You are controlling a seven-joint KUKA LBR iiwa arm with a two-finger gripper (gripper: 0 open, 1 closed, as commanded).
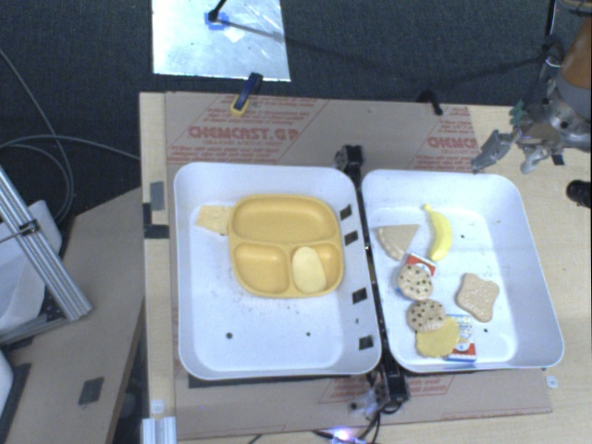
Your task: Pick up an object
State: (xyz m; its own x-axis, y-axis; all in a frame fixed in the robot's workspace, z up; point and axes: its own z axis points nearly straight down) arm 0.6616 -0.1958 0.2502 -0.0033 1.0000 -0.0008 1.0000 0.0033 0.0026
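Above the far right corner of the right bin (532, 248), our pincer (514, 154) hangs with its two fingers spread wide and nothing between them, well apart from the food below. We see the pickable pieces lying in that right bin: a banana (438, 231) near the middle, a wedge of bread (398, 240) just left of it, two chocolate-chip cookies (416, 281) beneath, a slice of toast (477, 296) to the right, and a yellow round piece (437, 339) at the near edge, overlapping a small red and white packet (464, 349). In the left bin (199, 294) sits a yellow divided tray (282, 222) holding a pale oval piece (309, 269), with a flat pale slice (214, 217) touching the tray's left rim. Both bins rest on the bench (111, 248).
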